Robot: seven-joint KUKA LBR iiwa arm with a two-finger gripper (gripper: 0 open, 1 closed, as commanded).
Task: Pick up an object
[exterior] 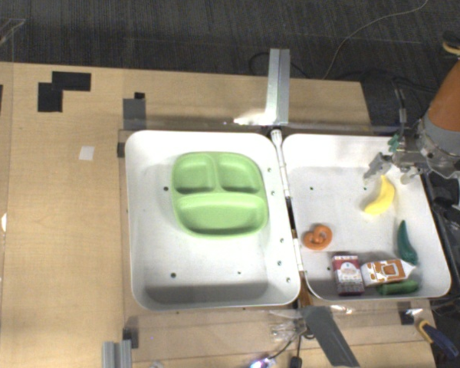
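A green divided plate (pixel 218 192) lies face up in the left bin (pixel 149 282). In the right bin (pixel 322 163), an orange ring-shaped toy (pixel 317 237) sits near the dividing wall, with two small cartons (pixel 347 273) (pixel 385 271) and a green vegetable (pixel 399 287) along the front edge. A yellow banana (pixel 380 197) lies further back, a dark green pepper (pixel 405 242) beside it. The gripper (pixel 392 168) hovers just above the banana, fingers spread apart and gripping nothing.

Smooth white plastic bins (pixel 149 282) on a matt wooden bench (pixel 54 228); a glossy green plastic divided plate (pixel 218 192).
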